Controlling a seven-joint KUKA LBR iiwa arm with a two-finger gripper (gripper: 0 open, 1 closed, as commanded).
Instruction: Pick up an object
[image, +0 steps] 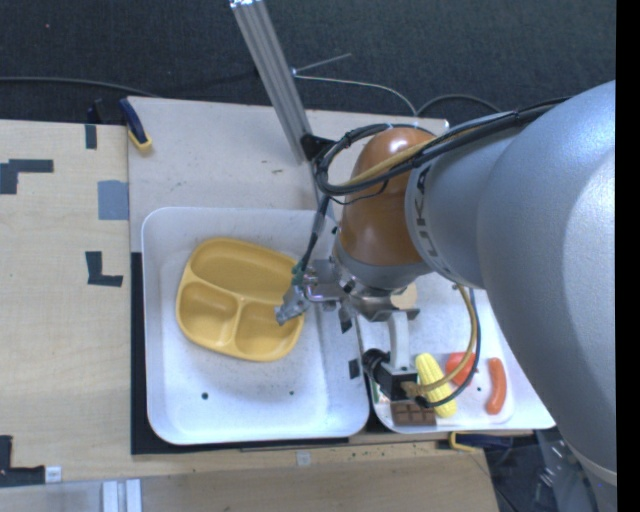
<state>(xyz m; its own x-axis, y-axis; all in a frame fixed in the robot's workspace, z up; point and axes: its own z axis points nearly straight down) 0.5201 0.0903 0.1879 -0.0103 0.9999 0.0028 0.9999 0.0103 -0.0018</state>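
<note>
Nearest, in the right bin (520, 415), lie a knobbly yellow corn cob (433, 383), an orange carrot (495, 386) and a brown block (411, 412). Beyond, the gripper (291, 308) meets the right rim of the smooth, glossy yellow divided plate (238, 297) in the left bin (170, 390); its grip cannot be told

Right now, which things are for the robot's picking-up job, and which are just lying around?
For the job:
end effector
yellow divided plate
toy corn cob
orange toy carrot
brown chocolate block

Just lying about:
metal rail
yellow-and-blue clamp
grey tape patches
</note>
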